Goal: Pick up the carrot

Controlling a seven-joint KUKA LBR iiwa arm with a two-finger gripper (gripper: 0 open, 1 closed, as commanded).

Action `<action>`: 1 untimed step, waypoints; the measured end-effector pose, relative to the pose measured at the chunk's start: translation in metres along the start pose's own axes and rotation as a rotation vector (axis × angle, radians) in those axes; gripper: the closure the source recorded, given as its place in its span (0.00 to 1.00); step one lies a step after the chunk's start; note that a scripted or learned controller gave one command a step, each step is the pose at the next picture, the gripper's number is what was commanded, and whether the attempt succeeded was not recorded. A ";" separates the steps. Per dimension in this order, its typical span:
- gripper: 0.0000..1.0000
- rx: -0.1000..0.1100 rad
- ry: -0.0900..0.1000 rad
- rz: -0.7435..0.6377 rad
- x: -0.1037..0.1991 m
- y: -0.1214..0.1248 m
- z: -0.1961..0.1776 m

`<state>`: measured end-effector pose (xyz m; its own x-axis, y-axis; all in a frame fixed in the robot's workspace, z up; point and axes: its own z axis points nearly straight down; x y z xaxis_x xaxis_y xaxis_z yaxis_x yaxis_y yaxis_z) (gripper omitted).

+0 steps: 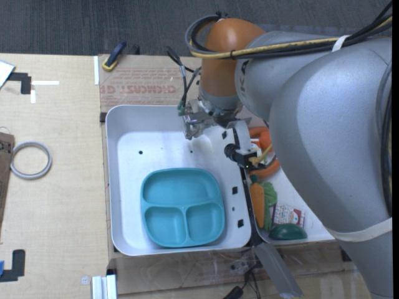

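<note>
We note the two-finger metal gripper (190, 131) over the left white plastic bin (118, 167), finger state indiscernible; the orange toy carrot (257, 202) lies in the right bin (unreached), well apart.

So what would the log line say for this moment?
arm: over left bin | gripper: above bare floor | carrot: right bin, untouched | teal plate: left bin

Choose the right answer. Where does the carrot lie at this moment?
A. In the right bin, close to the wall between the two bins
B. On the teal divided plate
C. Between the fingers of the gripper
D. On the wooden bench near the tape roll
A. The carrot lies in the right bin beside the dividing wall, while the gripper hangs over the left bin, above the teal plate.
</note>
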<state>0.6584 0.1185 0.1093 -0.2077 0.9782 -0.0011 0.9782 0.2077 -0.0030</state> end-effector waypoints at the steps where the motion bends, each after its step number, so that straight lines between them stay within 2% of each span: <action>1: 1.00 -0.001 -0.002 0.001 -0.001 0.000 -0.010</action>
<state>0.6590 0.1172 0.1190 -0.2068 0.9784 -0.0026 0.9784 0.2068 -0.0022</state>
